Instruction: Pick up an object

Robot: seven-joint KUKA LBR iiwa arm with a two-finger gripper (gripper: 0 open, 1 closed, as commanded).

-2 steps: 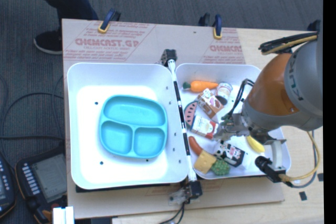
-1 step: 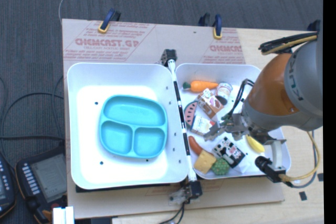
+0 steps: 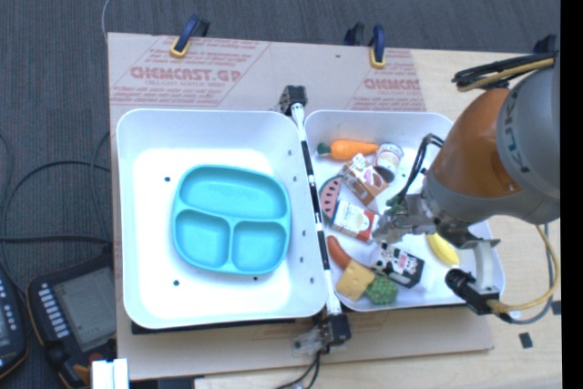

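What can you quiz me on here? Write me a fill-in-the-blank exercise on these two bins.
1. The blue divided plate lies in the ____ bin of the view.
2. The blue plate has ____ compartments.
3. The toy carrot in the right bin is coloured ____.
4. The gripper hangs over the ____ bin of the view.

Missing words: left; three; orange; right

I see my gripper (image 3: 393,230) low in the right bin (image 3: 437,122), over a packet (image 3: 353,218). A carrot (image 3: 352,148) lies at its 11 o'clock, a banana (image 3: 443,249) at 4. The blue tray (image 3: 231,219) sits in the left bin (image 3: 146,132).
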